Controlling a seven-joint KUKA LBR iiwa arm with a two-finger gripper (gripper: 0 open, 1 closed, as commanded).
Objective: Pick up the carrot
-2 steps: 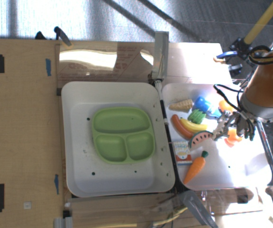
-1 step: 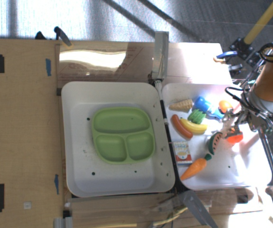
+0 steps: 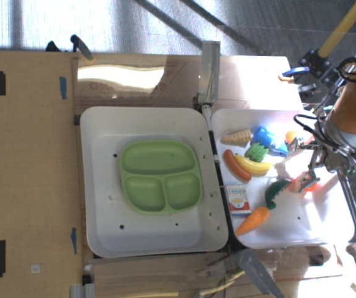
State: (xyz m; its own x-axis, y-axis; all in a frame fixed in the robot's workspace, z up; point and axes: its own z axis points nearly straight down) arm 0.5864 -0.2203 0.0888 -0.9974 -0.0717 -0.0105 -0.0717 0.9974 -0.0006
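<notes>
The carrot [image 3: 252,221], orange with a green leafy top, lies slanted at the front of the right bin [image 3: 324,225], its tip pointing to the front left corner. My gripper [image 3: 308,174] hangs over the right part of that bin, behind and to the right of the carrot and apart from it. A small red-orange piece [image 3: 302,182] shows right at the gripper's tip; I cannot tell whether it is held.
The right bin also holds a banana [image 3: 253,164], a red sausage [image 3: 236,165], an ice-cream cone [image 3: 235,136], a blue toy [image 3: 264,135] and a small box [image 3: 237,198] next to the carrot. A green divided plate [image 3: 161,174] sits in the left bin [image 3: 97,185].
</notes>
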